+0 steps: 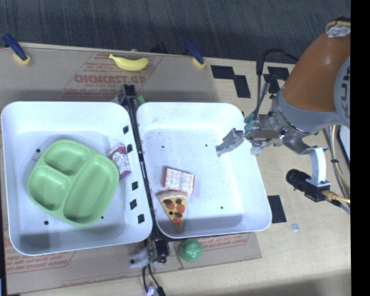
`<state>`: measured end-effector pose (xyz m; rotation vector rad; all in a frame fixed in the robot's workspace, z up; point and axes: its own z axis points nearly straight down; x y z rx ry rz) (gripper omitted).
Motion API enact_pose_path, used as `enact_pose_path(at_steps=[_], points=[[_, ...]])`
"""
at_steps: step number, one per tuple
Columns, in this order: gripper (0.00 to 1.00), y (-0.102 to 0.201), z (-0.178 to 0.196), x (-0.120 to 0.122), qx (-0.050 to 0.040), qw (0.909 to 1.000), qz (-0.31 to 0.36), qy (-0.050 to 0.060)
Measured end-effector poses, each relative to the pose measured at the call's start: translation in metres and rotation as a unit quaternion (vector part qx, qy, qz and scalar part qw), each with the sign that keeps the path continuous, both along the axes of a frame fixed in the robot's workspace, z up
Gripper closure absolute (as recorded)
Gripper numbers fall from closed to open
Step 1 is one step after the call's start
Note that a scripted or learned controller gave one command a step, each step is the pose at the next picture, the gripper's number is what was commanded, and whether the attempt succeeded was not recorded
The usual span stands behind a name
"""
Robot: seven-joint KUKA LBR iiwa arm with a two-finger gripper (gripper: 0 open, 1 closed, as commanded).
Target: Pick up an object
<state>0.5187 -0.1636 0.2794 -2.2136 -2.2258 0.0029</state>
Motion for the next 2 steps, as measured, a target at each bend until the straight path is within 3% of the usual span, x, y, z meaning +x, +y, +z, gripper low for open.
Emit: enact_pose_path(at_steps=[2], points=[[0.0, 0.0, 0.0, 0.0, 0.0, 1.0, 0.0, 0.0]])
